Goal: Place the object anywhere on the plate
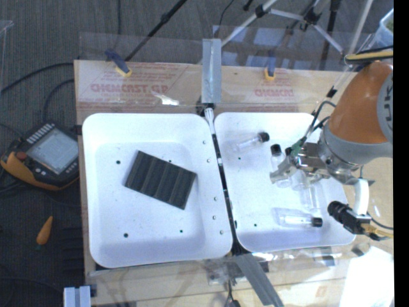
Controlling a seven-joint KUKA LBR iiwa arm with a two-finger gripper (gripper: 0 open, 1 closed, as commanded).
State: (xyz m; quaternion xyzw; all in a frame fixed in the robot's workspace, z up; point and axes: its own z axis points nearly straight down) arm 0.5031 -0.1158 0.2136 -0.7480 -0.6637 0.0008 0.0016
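Observation:
A dark ribbed rectangular plate [160, 179] lies tilted in the left bin [102, 139]. Several clear vials with black caps lie in the right bin [249, 235]: one at the back [254, 140], one near the front [297, 219], and one with its cap [276, 150] just behind the gripper. My gripper [285, 171] hangs low over the middle of the right bin, among the vials. A clear vial [308, 195] lies just in front of it. Glare and the clear plastic hide whether anything sits in the gripper.
The grey arm with its orange band [361, 107] covers the right bin's right side. A metal divider [220, 171] separates the bins. A teach pendant [48, 155] and an orange tool [43, 230] lie off the bench at left.

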